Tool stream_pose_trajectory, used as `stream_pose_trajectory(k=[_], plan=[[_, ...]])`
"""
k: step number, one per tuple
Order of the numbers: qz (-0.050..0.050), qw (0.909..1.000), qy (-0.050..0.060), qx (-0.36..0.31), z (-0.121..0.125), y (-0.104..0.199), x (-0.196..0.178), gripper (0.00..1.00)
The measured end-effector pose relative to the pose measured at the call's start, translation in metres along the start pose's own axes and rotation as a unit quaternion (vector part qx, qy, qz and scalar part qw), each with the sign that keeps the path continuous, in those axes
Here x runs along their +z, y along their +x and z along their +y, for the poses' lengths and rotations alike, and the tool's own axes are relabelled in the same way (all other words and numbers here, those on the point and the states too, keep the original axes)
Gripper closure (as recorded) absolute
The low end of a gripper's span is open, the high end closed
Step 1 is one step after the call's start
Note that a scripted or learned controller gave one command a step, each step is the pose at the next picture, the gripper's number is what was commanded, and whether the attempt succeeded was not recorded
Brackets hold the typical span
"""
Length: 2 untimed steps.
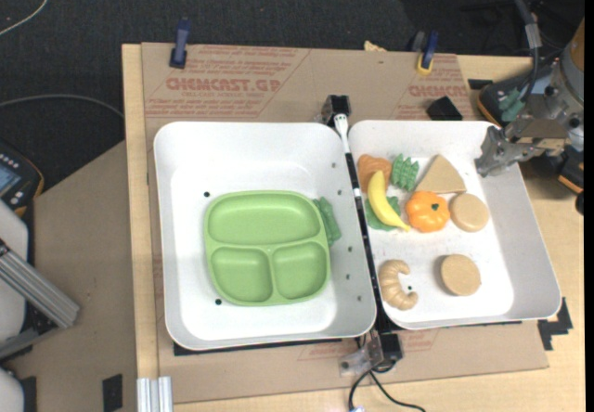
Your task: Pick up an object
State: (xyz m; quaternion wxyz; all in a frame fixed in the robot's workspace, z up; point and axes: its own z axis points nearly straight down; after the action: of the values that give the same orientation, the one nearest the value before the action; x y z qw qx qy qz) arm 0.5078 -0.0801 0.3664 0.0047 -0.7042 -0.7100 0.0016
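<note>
Gripper (492, 162) positioned over the upper right edge of the right bin (529, 243), above the wall; finger state not determinable from this slanted view, and nothing visible between the tips. Candidate objects all in the right bin: banana (381, 204), orange fruit (427, 212), tan wedge (440, 176), green leafy piece (404, 171) and an orange-brown piece (374, 166) packed touching along the upper left of the bin; round biscuit (469, 212) just beside the orange fruit; second round biscuit (459, 275) and croissant (396, 282) nearer the lower edge, apart from each other. Likely faults: contact with the bin wall on a straight descent from the present position; closing on two touching items at once in the cluster; banana pressed against the left wall, leaving little finger clearance. Best open room around the lower biscuit, with bare floor toward the right edge and lower right corner. Left bin (176, 215) occupied by a green divided tray (267, 246).
</note>
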Motion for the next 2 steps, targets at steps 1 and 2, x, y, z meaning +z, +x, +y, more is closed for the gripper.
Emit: stream_pose_trajectory(k=[1,2], plan=[[0.000,1.0000,0.002,0.000,-0.030,0.081,0.088,1.00],[-0.002,1.0000,-0.005,0.001,0.075,0.129,0.152,1.00]])
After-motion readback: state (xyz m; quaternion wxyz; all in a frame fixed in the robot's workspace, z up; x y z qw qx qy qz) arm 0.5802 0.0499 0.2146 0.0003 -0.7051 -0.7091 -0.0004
